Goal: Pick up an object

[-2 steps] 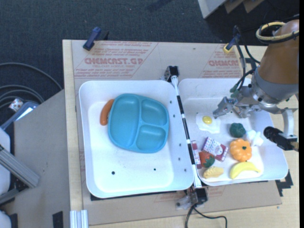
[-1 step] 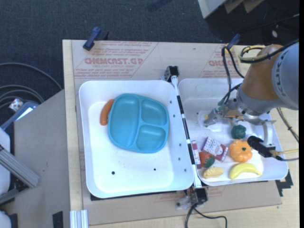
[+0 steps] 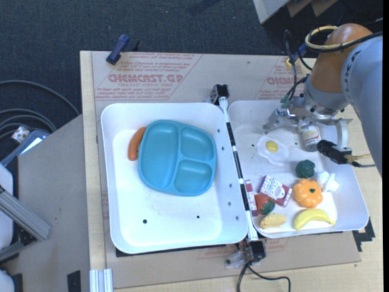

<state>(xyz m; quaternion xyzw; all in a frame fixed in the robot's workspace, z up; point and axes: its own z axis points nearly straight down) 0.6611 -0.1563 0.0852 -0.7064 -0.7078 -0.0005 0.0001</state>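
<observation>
**Pick attempt in its approach stage: nothing lifted yet**

The candidate objects all rest on the floor of the right bin: a fried egg toy near its centre, a small jar at 2 o'clock from the egg, a green broccoli piece, an orange pumpkin, a banana, a corn cob and a red-and-white packet toward 6 o'clock. The pincer hangs low over the bin's 12 o'clock end, just above the jar; I cannot tell how it is set, and nothing is visibly held. The grasp and lift remain, judging from this. The left bin holds a blue divided tray and a hot dog at its 9 o'clock edge. Both bins sit on the tabletop.
</observation>
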